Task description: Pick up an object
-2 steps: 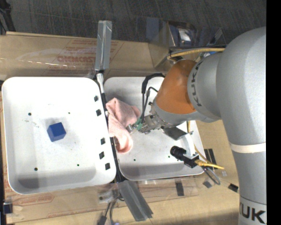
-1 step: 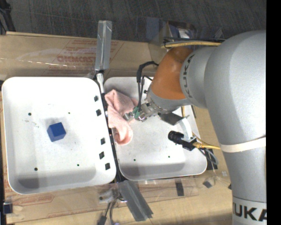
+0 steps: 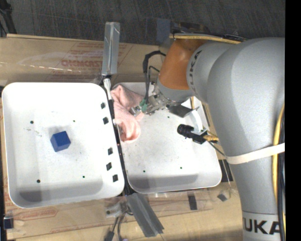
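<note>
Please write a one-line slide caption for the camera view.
End effector over pink cloth in right bin; blue cube in left bin.

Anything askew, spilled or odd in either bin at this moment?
One thing: the crumpled pink cloth in the right white bin is bunched against the divider, its edge riding up the wall. The small blue cube sits flat in the left white bin.

Two white bins on the counter, seen from above

A blue cube [image 3: 61, 140] is seen in the left bin [image 3: 19, 185]; the gripper [image 3: 146, 106] is lowered beside a pink cloth [image 3: 125, 115] in the right bin [image 3: 190, 177].
</note>
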